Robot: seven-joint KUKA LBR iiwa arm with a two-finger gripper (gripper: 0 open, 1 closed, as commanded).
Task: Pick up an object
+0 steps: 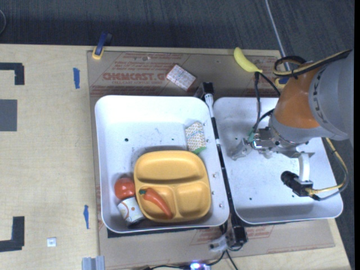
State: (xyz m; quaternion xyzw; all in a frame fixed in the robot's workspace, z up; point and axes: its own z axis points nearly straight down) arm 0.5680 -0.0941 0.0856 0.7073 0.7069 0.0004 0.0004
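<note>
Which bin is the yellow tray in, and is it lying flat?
Left bin. The yellow tray lies flat, compartments facing up, a carrot resting in one.

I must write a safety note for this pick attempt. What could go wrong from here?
1. The claw sits low in the right bin, while every object lies in the left bin; it may close on nothing.
2. The yellow tray is wide and may not fit the claw.
3. Moving left, the arm may strike the bin walls.

Red "CHEMCAST" print on cardboard sheet (135, 75) behind bins.
</note>
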